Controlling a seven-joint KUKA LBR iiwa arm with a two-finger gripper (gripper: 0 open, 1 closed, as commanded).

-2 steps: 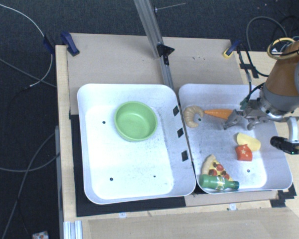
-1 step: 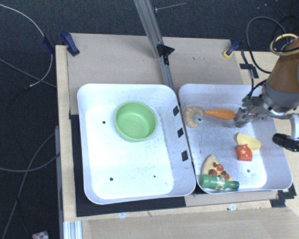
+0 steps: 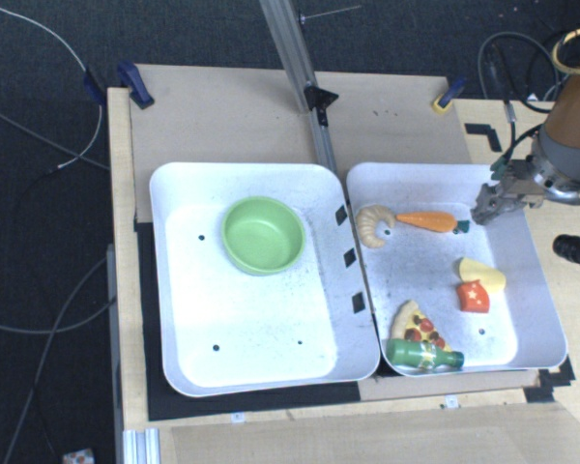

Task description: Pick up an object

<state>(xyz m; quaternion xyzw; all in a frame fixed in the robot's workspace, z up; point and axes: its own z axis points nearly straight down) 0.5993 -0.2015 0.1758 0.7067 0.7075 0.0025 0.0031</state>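
- Gripper hovers at the right bin's upper right edge; its opening cannot be told.
- Toy carrot lies just left of it, beside a croissant.
- No readable writing.

Arm low at right, wrist down.

The arm runs off the right edge, so most of it is cut away. Whether the gripper fingers are parted is too small to tell.
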